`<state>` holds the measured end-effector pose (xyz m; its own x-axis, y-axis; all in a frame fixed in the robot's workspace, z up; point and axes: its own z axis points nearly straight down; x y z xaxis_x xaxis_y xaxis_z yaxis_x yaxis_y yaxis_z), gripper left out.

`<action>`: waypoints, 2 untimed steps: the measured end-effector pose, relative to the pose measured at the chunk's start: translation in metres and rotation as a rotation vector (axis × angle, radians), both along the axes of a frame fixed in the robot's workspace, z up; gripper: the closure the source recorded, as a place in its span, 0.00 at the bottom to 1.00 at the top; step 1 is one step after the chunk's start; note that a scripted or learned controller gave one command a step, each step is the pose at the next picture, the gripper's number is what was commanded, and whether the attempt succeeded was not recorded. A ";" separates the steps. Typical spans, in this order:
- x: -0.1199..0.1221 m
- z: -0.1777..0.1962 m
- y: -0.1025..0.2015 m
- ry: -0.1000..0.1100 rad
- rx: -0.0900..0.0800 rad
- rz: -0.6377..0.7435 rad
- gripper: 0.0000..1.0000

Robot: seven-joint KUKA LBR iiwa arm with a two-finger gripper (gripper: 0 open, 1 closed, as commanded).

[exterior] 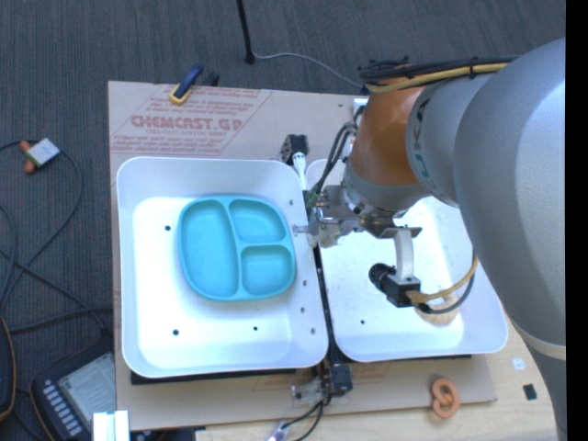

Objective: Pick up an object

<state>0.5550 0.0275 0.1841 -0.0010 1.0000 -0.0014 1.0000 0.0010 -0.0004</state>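
Claw (317,226) hangs at the bins' divide, grip state impossible to tell; that blue divided plate (237,248) looks light, stiff, slick — take its rim.

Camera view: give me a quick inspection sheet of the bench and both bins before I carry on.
Surface: cardboard-covered bench bearing two shallow white bins, left and right.
Job's things: light blue three-compartment plastic plate lying flat in the left bin.
Clutter: small blue and yellow object on the cardboard; orange ring near the front edge.
Claw: claw above the rim between the bins.
Cables: black cable on the floor.
Surroundings: grey carpet.
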 end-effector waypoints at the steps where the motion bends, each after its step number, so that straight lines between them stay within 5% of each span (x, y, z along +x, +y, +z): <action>1: -0.072 0.000 0.039 0.002 0.001 0.000 1.00; 2: -0.072 0.017 -0.080 0.000 -0.001 -0.003 1.00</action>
<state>0.4834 -0.0520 0.2008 0.0022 1.0000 -0.0022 1.0000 -0.0022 -0.0008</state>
